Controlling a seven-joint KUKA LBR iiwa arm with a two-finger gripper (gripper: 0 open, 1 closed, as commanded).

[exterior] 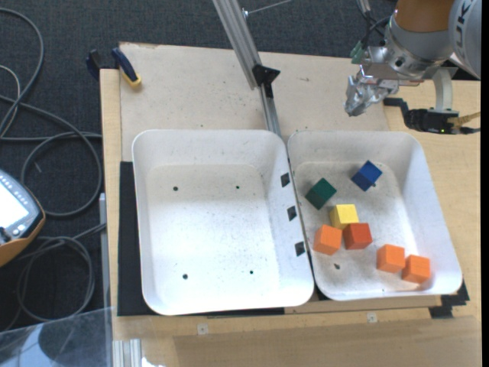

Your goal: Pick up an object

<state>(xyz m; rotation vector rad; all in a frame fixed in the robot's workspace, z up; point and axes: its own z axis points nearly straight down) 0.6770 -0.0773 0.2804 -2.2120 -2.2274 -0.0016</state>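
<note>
The right bin (428, 205) holds several small cubes: a blue one (367, 175), a dark green one (321, 193), a yellow one (344, 215), a red one (357, 235) and three orange ones (328, 240) (390, 258) (416, 268). My gripper (357, 102) hangs high above the bench, beyond the right bin's far rim and apart from every cube. Nothing shows between its fingers.
The left bin (153, 205) lies beside the right one, with a row of black clips (291, 212) along their shared edge. A slanted metal rail (241, 33) crosses the bench's back. A blue and yellow tool (126, 66) rests at the far left corner.
</note>
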